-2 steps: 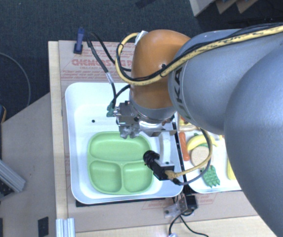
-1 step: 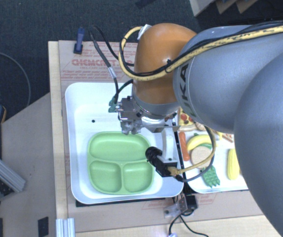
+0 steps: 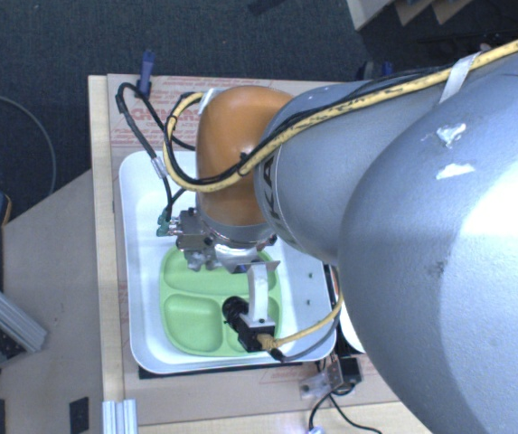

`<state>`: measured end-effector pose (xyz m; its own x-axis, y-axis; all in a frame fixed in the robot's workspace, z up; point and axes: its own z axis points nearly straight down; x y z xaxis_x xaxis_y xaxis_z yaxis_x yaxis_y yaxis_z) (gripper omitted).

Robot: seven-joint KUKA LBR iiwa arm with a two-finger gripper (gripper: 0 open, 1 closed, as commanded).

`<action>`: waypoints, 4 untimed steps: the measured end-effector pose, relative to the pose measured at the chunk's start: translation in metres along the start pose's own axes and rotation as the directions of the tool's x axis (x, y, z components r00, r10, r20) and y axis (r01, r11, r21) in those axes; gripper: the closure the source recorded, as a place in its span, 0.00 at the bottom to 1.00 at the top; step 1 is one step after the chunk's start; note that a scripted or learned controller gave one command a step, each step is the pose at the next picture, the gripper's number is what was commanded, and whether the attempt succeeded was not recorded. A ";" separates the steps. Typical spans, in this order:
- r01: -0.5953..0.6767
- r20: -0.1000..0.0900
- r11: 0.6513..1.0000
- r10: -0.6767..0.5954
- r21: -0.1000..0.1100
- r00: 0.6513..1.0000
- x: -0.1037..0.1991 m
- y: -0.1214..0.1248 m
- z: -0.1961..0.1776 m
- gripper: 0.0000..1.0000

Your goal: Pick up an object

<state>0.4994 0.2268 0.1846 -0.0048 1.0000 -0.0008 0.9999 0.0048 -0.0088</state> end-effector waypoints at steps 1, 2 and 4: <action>-0.004 -0.003 1.000 0.004 -0.020 1.000 -0.022 -0.013 0.080 1.00; -0.002 -0.003 1.000 0.002 -0.014 1.000 -0.001 -0.003 0.028 1.00; -0.007 0.000 1.000 0.007 -0.010 1.000 -0.045 0.012 0.077 1.00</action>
